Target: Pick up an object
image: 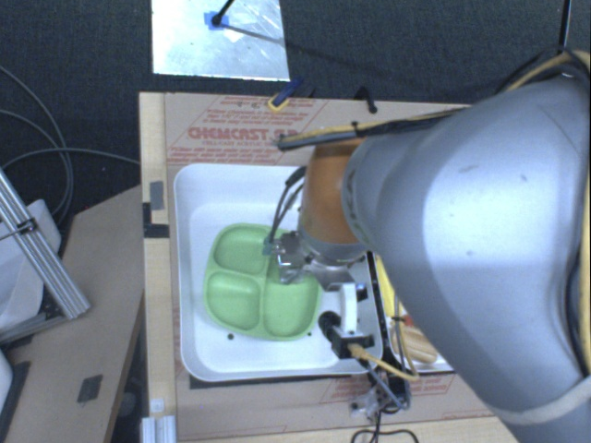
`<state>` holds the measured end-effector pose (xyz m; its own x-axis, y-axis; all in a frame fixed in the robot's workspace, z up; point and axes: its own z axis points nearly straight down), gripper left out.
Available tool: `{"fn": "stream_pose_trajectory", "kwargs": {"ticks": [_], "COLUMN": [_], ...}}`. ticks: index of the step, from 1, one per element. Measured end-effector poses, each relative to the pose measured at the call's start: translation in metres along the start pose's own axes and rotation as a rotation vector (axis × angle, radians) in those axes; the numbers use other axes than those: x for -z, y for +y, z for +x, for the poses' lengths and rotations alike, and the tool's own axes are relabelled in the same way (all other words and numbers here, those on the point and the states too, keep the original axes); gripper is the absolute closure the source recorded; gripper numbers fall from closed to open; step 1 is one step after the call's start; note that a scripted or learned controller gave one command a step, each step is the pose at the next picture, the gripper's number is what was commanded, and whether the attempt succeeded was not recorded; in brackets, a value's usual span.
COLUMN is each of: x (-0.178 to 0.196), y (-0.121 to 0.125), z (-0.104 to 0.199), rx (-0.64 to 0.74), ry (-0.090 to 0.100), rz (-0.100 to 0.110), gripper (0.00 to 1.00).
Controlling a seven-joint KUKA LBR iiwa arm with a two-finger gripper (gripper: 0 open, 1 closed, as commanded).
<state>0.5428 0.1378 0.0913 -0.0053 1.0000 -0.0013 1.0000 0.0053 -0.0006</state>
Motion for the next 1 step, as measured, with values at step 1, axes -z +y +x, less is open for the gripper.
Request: {"fn": "stream_pose_trajectory", "kwargs": {"ticks": [1], "x": [-0.0047], "y": [0.0791], "z": [-0.0208], "rx": [0.002], "ry": [0.010], "rz": [0.005], "gripper": [1.00]}}
